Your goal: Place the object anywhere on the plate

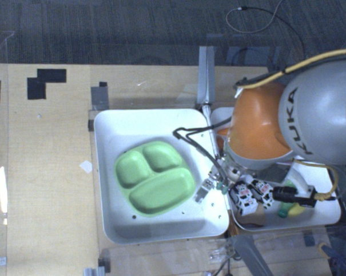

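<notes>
Flanking bins [105,166] on seemingly wooden bench [48,168]

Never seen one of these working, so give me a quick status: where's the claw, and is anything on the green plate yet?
Gripper low by the green plate's right rim. Plate compartments bare. Small objects in right bin, under the arm.

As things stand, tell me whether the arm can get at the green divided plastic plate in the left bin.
Probably yes. The green divided plastic plate lies open in the left white bin, nothing on it, and the gripper hangs just beside its right rim.
</notes>
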Controlling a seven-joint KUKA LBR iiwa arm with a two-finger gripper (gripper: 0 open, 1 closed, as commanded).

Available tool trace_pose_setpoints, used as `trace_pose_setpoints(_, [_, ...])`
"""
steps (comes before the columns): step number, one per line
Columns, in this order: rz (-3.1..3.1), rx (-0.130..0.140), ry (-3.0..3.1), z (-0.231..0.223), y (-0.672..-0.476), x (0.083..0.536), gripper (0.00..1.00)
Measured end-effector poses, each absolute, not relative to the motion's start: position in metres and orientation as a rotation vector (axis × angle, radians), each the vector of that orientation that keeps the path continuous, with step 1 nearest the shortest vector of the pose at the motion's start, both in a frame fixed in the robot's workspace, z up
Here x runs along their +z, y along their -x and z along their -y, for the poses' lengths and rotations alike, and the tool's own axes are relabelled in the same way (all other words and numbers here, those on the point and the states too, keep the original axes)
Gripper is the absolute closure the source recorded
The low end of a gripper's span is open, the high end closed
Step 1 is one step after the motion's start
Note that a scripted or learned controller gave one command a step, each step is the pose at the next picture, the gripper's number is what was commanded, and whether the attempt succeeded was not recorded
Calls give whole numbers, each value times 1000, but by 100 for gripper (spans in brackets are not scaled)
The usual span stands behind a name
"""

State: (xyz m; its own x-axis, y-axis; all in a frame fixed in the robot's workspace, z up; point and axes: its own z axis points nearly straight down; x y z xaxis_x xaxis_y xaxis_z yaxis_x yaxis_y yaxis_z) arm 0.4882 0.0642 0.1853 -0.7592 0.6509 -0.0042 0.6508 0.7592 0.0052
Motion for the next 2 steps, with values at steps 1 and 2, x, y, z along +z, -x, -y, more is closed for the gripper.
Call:
trace_pose_setpoints(1, [-2946, 5, -1069, -13, -489, 186, 0])
trace_pose_setpoints(2, [-2941, 11, -1061, -14, -492, 197, 100])
